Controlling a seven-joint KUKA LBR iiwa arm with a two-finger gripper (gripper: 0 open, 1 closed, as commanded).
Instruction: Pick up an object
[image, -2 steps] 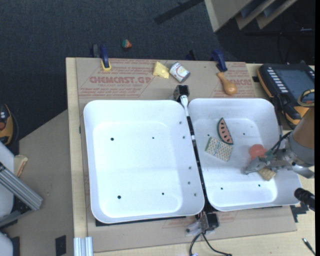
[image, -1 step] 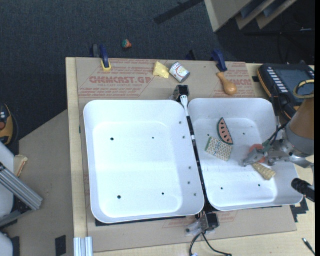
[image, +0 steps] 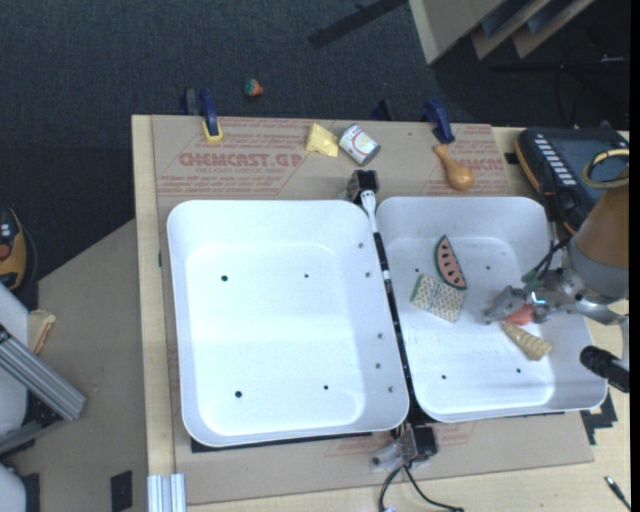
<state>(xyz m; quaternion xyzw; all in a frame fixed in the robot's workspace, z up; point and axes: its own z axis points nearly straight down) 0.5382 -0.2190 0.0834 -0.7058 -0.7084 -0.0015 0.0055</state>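
The right bin (image: 480, 395) holds three toys. A watermelon slice (image: 450, 262) lies near its middle, with a patterned square pad (image: 438, 298) just below and to its left. An ice cream cone (image: 527, 338) lies toward the right side, its red end pointing up-left. My gripper (image: 516, 302) hangs low over that red end, reaching in from the right on the grey arm (image: 600, 250). The gripper's body hides where it meets the cone.
The left bin (image: 270, 310) lies beside the right one, and a black clip (image: 364, 184) sits at the top of the seam between them. On the bench behind are a yellow wedge (image: 322, 141), a small white box (image: 359, 144), a wooden pear shape (image: 455, 170) and a black device (image: 565, 160).
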